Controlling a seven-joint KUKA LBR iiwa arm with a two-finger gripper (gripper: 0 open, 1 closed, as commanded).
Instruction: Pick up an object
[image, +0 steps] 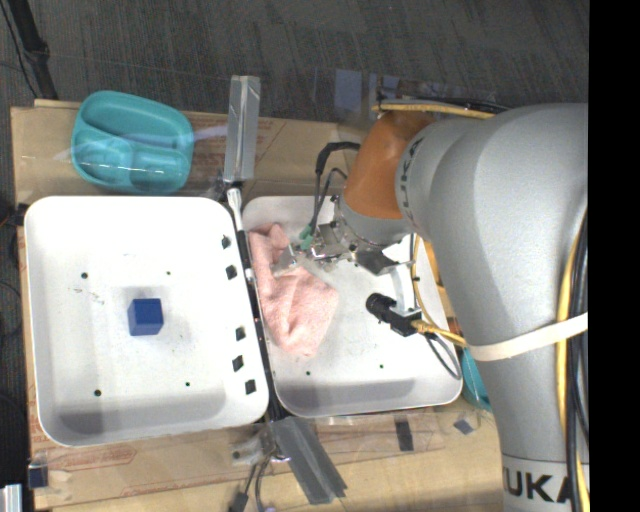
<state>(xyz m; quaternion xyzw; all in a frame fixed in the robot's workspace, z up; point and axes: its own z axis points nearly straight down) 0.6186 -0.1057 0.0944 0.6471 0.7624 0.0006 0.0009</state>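
Camera view from above takes in my wooden worktop (130, 445) and its two shallow white plastic bins, set side by side and meeting along a hinged seam. My grey arm with its orange band (378, 170) reaches in from the right and comes down over the right bin (350, 395).

Largest of the loose things is the crumpled pink cloth (295, 300), lying in the right bin hard against its left wall. Its long axis runs roughly along that wall, from the far end of the bin toward the near end, and it bunches thickest at the near end.

My hand (318, 247) is low over the far end of that cloth, on the edge that faces my arm. Wrist hardware and cabling crowd the spot, so I cannot tell how the hand is set, nor whether it has any cloth in it.

Smaller still, a blue cube (146, 316) sits alone in the left bin (60, 230), well apart from my hand and across the seam. The cloth is by far the nearer pick, directly under and just left of my hand.

A turquoise plastic tray (130, 140) rests on the worktop beyond the left bin.
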